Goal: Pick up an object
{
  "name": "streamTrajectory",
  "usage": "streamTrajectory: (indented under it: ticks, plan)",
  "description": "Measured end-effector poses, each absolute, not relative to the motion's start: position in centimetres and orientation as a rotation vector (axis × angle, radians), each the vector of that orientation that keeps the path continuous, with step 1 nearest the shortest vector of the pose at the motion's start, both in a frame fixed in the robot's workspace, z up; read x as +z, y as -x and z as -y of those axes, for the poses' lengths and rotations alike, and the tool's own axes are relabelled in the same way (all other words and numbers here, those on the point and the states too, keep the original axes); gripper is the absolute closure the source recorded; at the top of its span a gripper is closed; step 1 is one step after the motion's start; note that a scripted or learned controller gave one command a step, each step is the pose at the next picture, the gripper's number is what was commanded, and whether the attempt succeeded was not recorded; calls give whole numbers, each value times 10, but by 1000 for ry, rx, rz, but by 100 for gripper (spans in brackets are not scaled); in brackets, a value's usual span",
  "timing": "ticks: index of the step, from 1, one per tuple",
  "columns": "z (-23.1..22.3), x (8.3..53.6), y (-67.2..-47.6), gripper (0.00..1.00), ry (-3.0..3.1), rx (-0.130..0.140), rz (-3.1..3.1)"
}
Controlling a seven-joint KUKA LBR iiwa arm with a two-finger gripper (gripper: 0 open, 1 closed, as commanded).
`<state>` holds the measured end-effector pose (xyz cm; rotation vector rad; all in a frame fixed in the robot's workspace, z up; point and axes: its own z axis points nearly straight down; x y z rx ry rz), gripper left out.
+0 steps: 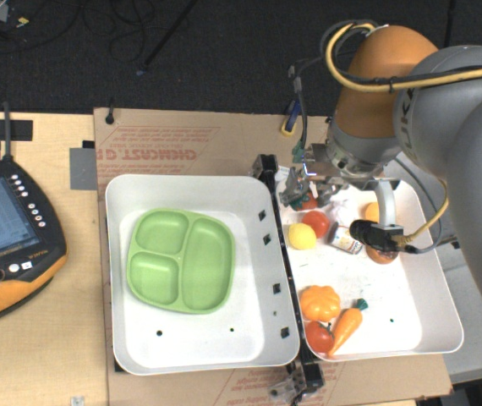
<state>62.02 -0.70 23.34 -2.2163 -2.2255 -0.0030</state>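
A: Left bin (131, 345)?
B: One green divided plate (181, 260), lying flat.
A: Right bin (431, 324)?
B: Red tomato (315, 223) and yellow lemon (302, 238) touching at the far left; orange pepper (320, 301), carrot (347, 326) and a second tomato (318, 337) near the front.
A: Hand (300, 189)?
B: Low over the far left corner, just beyond the red tomato. Opening: cannot tell. Nothing visibly held.

Right bin (427, 328) centre open; tomato (314, 223), lemon (302, 238) crowd hand (304, 194).

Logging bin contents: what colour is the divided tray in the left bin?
Light green; the divided tray shows plainly in the camera view.
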Motion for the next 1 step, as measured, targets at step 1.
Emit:
streamTrajectory:
  ticks: [1]
  plan:
    - [-3, 235, -632, 100, 2220, 2, 2221]
